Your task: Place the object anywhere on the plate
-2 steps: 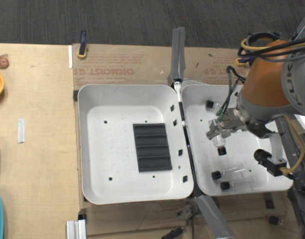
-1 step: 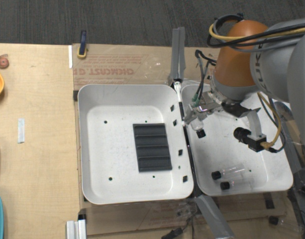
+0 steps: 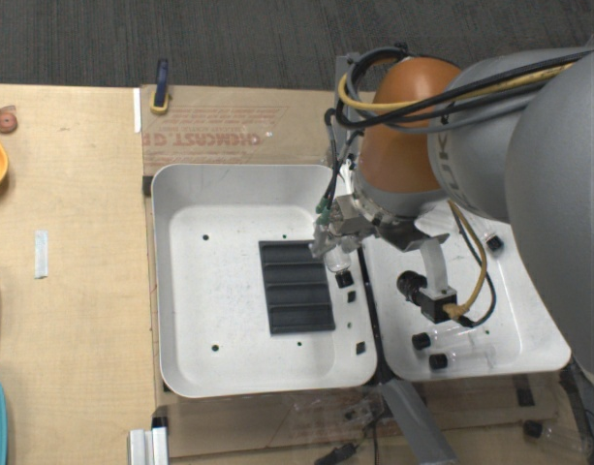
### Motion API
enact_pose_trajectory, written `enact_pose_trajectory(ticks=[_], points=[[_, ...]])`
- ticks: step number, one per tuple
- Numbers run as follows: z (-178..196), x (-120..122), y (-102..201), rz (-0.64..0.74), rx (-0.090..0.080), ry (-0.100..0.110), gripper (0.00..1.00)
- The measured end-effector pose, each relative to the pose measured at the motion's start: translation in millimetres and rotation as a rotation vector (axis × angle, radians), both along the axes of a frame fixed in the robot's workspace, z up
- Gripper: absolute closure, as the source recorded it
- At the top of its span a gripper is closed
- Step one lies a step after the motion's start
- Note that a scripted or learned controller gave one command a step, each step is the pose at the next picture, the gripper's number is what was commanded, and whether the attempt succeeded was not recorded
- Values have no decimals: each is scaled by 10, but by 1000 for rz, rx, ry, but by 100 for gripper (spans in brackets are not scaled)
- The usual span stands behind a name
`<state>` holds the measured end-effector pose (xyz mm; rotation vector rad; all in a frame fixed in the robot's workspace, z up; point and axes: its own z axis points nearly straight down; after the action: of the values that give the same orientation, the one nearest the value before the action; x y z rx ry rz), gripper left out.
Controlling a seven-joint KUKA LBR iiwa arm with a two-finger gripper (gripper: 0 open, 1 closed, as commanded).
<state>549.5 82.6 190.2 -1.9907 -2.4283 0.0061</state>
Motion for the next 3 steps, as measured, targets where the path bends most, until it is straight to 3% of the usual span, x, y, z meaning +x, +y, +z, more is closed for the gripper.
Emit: enact_pose_trajectory(ticks=[1, 2, 3], points=[[451, -168, 453, 58, -1, -1, 100], [1122, 364, 838, 531, 1, -3, 100], [1040, -364, 1227, 804, 2, -1, 100]])
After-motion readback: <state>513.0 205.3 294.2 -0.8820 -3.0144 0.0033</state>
